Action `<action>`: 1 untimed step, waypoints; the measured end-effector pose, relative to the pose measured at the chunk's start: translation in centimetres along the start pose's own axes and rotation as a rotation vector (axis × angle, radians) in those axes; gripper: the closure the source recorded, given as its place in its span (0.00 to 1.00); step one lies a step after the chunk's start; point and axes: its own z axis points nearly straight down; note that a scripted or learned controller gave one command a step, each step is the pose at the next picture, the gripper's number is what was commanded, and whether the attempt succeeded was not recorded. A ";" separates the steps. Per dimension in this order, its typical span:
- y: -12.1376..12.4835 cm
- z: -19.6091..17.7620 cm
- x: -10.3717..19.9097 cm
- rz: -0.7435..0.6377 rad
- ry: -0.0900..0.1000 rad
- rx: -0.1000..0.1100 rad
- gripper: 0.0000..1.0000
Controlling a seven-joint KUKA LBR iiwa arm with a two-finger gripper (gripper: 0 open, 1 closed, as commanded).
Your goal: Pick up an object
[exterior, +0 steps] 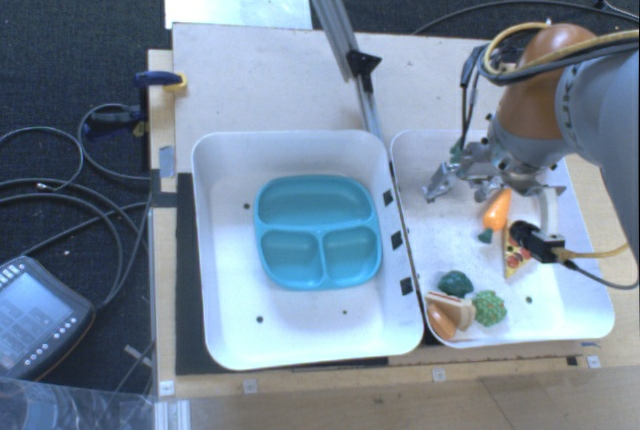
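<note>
Gripper (497, 190) low over the right bin (440, 248), near its back, pointing down; whether apart or together, cannot tell, with no object seen between. Orange carrot-shaped toy (497, 210) lying on the right bin's floor just under and in front of the gripper, tilted. Pizza-slice toy (516, 261) in front of the carrot, partly under a black part of the arm's fittings. Dark green toy (456, 283), light green broccoli toy (489, 307) and tan bread-like toy (445, 315) clustered at the right bin's front left corner, touching or nearly so. Blue divided tray (318, 230) in the middle of the left bin (230, 248), beside the right bin on the counter (260, 78).
</note>
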 end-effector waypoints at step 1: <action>0.2 -1.4 0.0 0.000 0.000 -0.007 1.00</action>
